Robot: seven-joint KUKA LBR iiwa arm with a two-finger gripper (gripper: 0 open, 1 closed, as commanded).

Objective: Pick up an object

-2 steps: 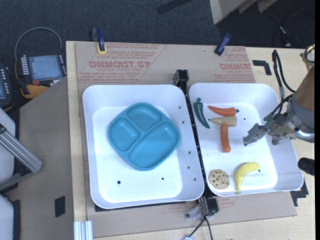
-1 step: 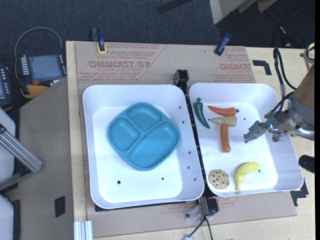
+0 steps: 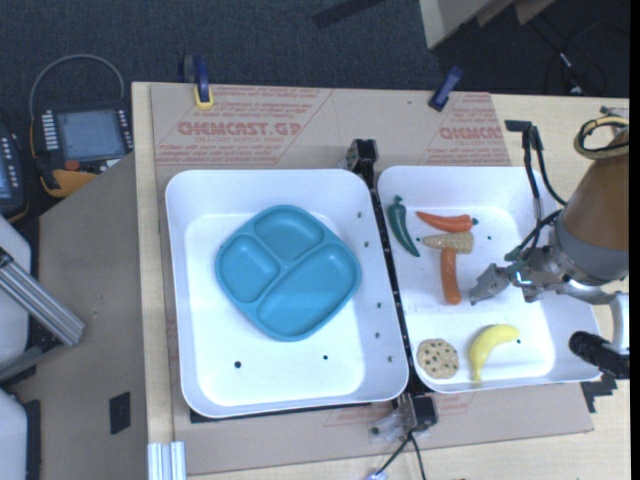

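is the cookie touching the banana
Apart. The camera view shows a strip of white bin floor between the cookie and the banana.

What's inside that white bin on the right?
The right bin holds a green chili, red chili, corn cob, carrot, cookie and banana. The arm covers its right part.

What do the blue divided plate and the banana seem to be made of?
Blue divided plate: looks like moulded plastic with a matte-to-satin finish, judging by its uniform colour and soft rounded ridges. Banana: probably a plastic or rubber toy, since its yellow is even and unblemished; the view is too coarse to be sure.
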